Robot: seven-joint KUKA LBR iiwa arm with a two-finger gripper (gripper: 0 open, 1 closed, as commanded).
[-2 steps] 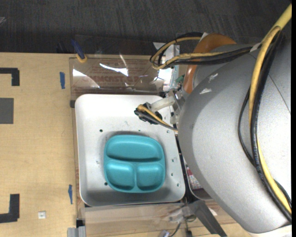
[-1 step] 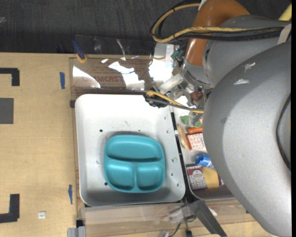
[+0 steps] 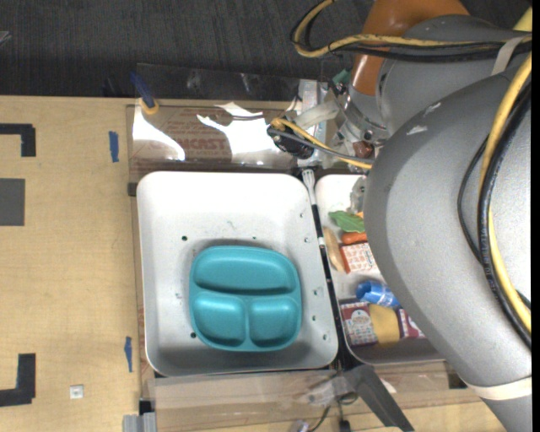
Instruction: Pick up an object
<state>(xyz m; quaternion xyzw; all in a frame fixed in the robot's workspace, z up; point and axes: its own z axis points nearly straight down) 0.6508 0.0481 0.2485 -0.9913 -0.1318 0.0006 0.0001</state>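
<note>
Teal tray (image 3: 245,295) mid left bin (image 3: 169,202), rim margins free w/ arm (image 3: 456,219) over right bin.

arm (image 3: 456,253): smooth rounded grey shell, matte finish; orange band (image 3: 405,17) near the top; yellow and black cables (image 3: 498,169) running along the casing; more yellow cable (image 3: 337,42) looped above; pale strap (image 3: 506,390) low down

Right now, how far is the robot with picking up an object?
Nothing looks picked yet. The teal tray lies flat in the left bin; small packages lie in the right bin. The arm reaches over the right bin. Grasping and lifting are left.
</note>
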